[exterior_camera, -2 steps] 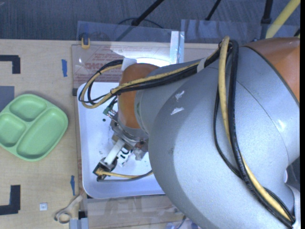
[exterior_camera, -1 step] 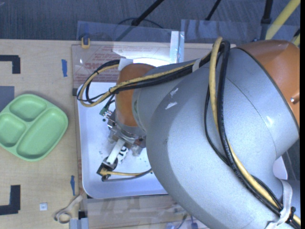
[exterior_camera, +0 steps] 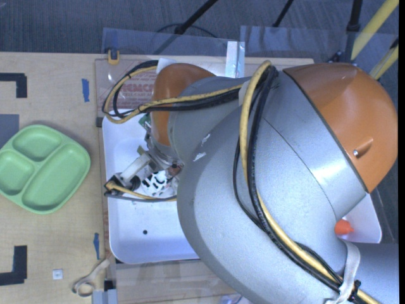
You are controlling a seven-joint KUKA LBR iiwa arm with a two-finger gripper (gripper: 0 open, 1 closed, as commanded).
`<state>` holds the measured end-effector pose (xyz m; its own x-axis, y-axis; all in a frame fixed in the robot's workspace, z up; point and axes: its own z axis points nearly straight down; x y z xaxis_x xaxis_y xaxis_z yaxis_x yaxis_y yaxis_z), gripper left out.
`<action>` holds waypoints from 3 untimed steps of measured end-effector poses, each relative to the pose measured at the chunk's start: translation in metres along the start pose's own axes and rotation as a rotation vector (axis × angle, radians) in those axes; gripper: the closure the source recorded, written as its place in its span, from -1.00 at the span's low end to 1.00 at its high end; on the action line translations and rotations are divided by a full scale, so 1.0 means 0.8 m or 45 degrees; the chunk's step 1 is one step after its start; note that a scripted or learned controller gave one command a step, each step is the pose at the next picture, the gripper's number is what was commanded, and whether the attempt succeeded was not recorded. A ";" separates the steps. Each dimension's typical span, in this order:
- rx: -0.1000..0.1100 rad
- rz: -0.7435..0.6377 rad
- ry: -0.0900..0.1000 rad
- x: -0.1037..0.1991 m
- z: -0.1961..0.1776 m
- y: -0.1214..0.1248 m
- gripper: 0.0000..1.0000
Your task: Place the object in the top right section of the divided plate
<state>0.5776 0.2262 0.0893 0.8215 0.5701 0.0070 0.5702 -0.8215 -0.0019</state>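
A light green divided plate (exterior_camera: pixel 43 168) with three sections lies on the wooden bench at the left, outside the bin. My gripper (exterior_camera: pixel 154 175) reaches down into the white bin (exterior_camera: pixel 126 239), mostly hidden under the big grey arm. A small black-and-white patterned thing (exterior_camera: pixel 154 182) shows right at the gripper's tip, just above the bin floor. Whether the gripper grasps it cannot be made out.
The grey and orange arm covers most of the bin and the right half of the view. A tiny dark speck (exterior_camera: pixel 145 232) sits on the bin floor near the front. Black tape marks (exterior_camera: pixel 15 85) and blue tape (exterior_camera: pixel 85 89) dot the bench around the plate.
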 end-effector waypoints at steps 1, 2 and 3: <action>-0.002 0.253 -0.011 -0.083 -0.090 -0.055 1.00; -0.003 0.520 -0.010 -0.103 -0.055 -0.068 1.00; 0.002 0.218 -0.008 -0.101 0.000 -0.069 1.00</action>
<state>0.4797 0.2253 0.0887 0.9067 0.4218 0.0002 0.4218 -0.9067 -0.0044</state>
